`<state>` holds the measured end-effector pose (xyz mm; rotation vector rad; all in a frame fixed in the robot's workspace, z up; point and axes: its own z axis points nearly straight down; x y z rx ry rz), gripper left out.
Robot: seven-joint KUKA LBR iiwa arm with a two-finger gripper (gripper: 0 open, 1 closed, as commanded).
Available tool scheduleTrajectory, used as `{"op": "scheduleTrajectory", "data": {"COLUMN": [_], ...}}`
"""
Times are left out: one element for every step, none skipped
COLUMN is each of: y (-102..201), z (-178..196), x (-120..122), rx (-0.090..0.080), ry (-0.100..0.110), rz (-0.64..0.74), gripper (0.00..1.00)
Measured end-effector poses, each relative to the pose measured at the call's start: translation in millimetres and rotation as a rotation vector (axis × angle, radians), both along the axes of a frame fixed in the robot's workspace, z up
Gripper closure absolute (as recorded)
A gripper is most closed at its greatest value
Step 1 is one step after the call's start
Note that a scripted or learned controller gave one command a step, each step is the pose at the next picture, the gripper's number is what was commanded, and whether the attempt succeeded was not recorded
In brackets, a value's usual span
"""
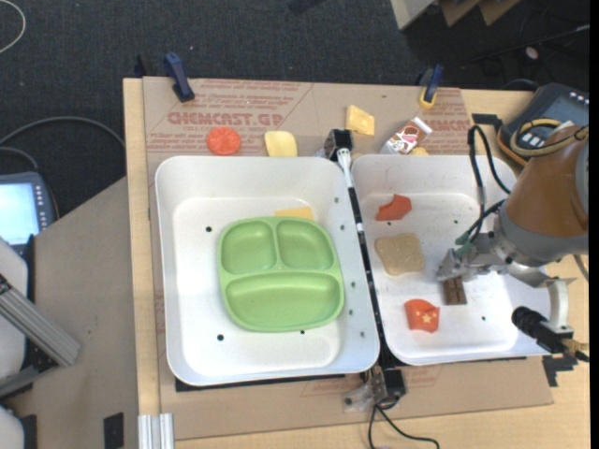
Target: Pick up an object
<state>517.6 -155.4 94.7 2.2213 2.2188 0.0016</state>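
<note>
On a cardboard-topped bench, 2 white bins, dark carpet around, fingers state unclear

Green divided plate lies in the left bin.

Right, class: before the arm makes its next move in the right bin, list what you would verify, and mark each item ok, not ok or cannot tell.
1. Gripper is over the right bin: ok.
2. Fingers open or shut: cannot tell.
3. Brown piece sits under the gripper: ok.
4. Brown piece held: cannot tell.
5. Tan slice and red piece lie apart from the gripper: ok.
</note>
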Motion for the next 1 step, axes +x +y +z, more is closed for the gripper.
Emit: {"op": "scheduleTrajectory", "data": {"y": [54.7], "z": [92.4], "x": [17.2], "rx": [0.001], "ry": [-0.008], "rz": [0.008], "gripper": [1.0]}}
